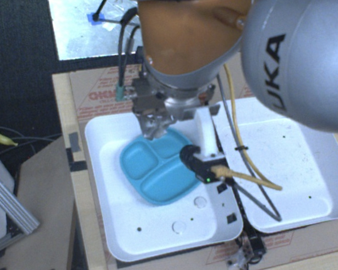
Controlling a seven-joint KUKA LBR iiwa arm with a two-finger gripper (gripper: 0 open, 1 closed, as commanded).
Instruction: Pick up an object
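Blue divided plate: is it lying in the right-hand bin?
No. The blue divided plate lies in the left bin, with the gripper above its far edge.

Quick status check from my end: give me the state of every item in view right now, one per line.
Blue plastic compartment tray: lying flat in the left bin, open side up, nothing in its compartments.
Left white bin: holds the tray.
Right white bin: cables trail across its left part.
Gripper: low over the tray's far edge; contact with it cannot be told.
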